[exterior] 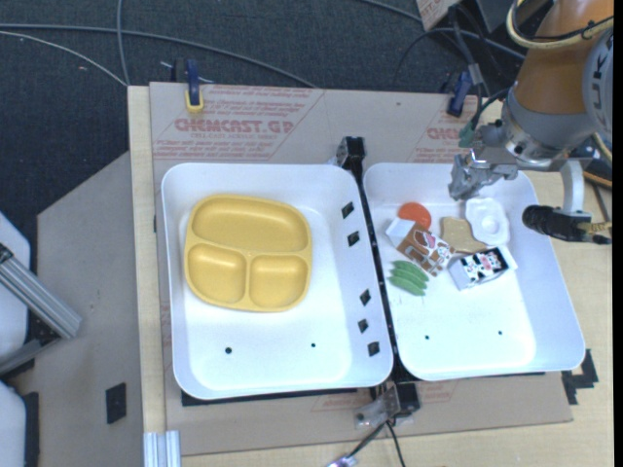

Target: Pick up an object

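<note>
On the bench, two white bins sit side by side on a cardboard sheet (243, 125) printed with red lettering. The left bin (185, 358) holds a yellow tray (249, 252) with three compartments, lying flat in the bin's far-left part. Small black squares (362, 270) run in a line along the left bin's right wall, next to the dark divider where the two bins meet.

The right bin (506, 339) holds a cluster of small objects in its far half, all well to the right of the tray. Nearest the divider lies a green pod (409, 277). Just beyond it is a brown-and-white carton (424, 248), and touching that carton's far edge is a red-orange piece (415, 212). To the right of the carton lie a tan piece (456, 232) and a white object (486, 219), close together. A black-and-white box (480, 267) lies tilted just in front of the tan piece. The near half of the right bin is bare.

The arm enters from the right, its orange band (574, 27) high above the right bin's far-right corner. The gripper (472, 178) hangs over the far edge of the right bin, just beyond the white object and the tan piece. Whether its claw is spread or pressed together cannot be told from this angle. Nothing is visible between the fingers.

A blue-and-yellow clamp (194, 85) grips the cardboard's far edge, beyond the tray.
</note>
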You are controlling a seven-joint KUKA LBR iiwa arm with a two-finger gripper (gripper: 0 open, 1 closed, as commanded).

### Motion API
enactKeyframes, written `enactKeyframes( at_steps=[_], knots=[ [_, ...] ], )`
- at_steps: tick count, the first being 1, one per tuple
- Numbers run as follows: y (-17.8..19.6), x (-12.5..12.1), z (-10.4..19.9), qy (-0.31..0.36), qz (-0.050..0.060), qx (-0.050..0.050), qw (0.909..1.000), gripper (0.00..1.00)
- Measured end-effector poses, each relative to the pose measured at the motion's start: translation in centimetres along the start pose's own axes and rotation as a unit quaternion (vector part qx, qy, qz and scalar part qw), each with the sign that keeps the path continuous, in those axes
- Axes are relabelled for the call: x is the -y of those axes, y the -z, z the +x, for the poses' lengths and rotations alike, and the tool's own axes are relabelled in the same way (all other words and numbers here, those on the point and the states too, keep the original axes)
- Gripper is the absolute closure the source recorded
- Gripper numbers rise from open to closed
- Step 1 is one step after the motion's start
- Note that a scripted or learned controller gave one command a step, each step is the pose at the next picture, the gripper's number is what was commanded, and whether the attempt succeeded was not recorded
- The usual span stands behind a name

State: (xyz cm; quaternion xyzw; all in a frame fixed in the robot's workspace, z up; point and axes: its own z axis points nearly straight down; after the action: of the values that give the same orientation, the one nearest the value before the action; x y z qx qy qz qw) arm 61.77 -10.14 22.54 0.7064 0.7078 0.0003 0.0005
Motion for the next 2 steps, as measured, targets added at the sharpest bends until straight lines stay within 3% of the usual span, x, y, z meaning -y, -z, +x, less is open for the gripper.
enactKeyframes(
  at_steps=[1,2],
  knots=[
    [-2.7,0.0,0.0,0.000,0.005,-0.001,1.0000,1.00],
    [-3.5,2.2,5.4,0.002,0.005,-0.002,1.0000,1.00]
  ],
)
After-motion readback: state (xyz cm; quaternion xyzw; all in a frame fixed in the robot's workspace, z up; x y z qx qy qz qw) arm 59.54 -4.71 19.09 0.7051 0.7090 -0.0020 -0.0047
